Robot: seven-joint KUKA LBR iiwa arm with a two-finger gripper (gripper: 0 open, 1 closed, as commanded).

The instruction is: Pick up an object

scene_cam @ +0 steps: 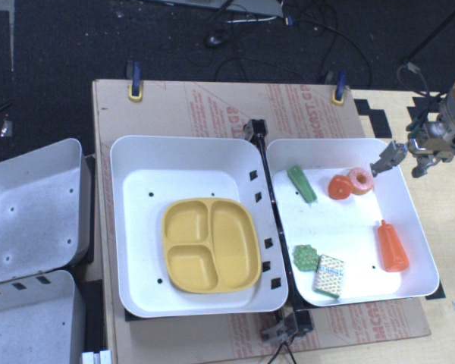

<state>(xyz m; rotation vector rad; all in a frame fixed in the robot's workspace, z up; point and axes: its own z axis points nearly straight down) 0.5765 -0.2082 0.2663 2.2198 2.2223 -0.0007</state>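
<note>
Two bins are set side by side on a board (212, 105). A three-compartment tray (211, 244) is placed in the left bin (136, 203), about centre. In the right bin (417, 226): a long pod-shaped item (302, 184) is laid far left; a round item (339, 187) and a ring (360, 180) are seen touching, far centre; a bottle (392, 246) is laid along the right wall; a leafy item (305, 257) and a small box (330, 276) are placed just beside each other, near left. The gripper (406, 160) is positioned over the far right rim, right of the ring. Two clamps (136, 82) are fixed on the board's far edge. Further bins (30, 203) are stacked at far left, off the board.
</note>
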